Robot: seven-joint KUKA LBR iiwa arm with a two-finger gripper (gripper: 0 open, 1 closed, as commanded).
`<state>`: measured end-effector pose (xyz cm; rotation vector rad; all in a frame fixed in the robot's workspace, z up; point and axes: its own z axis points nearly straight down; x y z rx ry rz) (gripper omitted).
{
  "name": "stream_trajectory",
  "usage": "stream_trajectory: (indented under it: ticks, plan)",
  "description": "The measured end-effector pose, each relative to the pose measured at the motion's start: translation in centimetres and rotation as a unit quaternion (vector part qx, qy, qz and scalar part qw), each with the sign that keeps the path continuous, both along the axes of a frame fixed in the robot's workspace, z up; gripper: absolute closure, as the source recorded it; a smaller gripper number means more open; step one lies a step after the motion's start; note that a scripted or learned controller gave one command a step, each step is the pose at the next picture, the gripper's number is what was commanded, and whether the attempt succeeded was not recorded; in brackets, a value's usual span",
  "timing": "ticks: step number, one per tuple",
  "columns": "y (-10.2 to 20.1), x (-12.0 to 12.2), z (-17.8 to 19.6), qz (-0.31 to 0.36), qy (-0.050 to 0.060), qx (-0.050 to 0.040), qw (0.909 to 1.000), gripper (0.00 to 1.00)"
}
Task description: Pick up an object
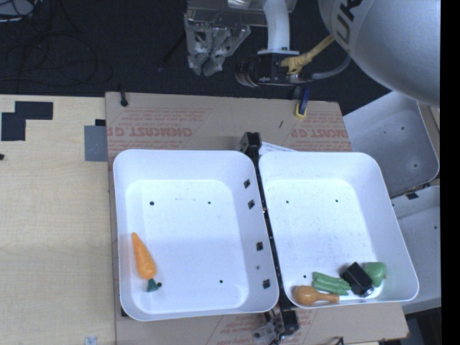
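white bins sit side by side on a sheet of cardboard; we log the left bin and the right bin touching along a black centre divider. an orange toy carrot with a small green top lies near the left bin's front left corner, pointing roughly toward the far wall. in the right bin's front right corner we see a cluster: a yellow-orange pear-shaped toy at the front wall, a green pod-like toy just beside it, a black block touching the pod, and a light green piece against the block's right side.

the gripper hangs beyond the far edge of the cardboard, over the dark background, well apart from every object in both bins. its tips look bunched close together and we see nothing between them, though whether they are truly closed we cannot tell at this angle. the grey arm fills the upper right
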<state>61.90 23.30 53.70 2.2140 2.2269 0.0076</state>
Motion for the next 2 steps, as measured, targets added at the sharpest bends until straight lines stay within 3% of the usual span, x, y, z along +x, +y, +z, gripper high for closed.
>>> stream_trajectory:
  ticks: [1,2]
  plan:
    - [-2.1,2.6,-8.1,-0.004,0.007,-0.0035,1.0,1.0]
    - [-5.9,2.5,-11.2,-0.004,0.006,-0.0029,1.0,1.0]
